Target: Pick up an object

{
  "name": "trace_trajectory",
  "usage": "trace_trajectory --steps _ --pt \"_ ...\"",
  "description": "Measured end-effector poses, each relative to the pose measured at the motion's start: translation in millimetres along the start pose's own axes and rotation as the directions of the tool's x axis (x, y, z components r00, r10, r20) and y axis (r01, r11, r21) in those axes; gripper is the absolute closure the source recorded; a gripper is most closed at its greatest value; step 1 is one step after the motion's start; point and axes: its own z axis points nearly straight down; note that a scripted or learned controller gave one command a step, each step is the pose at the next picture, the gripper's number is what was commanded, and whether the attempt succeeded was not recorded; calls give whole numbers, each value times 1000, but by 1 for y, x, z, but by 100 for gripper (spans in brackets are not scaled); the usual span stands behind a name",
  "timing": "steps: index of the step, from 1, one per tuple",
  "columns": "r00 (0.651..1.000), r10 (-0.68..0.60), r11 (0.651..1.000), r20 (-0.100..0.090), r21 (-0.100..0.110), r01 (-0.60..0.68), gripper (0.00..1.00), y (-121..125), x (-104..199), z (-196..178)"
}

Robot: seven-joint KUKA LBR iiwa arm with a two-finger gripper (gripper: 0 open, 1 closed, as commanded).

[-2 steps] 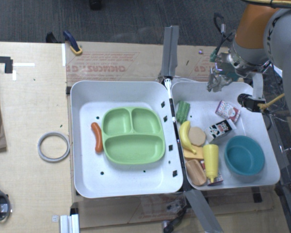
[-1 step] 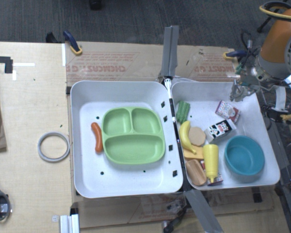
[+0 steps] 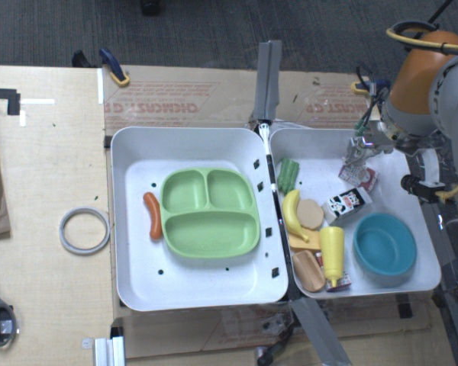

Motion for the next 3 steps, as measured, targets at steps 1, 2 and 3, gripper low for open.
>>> trace_trajectory --steps 1,2,3 --pt "1000 -1 1000 -4 8 1 0 -3 2 7" --pt "993 119 993 -4 12 -119 0 -25 0 8" --pt "999 49 999 -5 11 -49 0 -43 8 8"
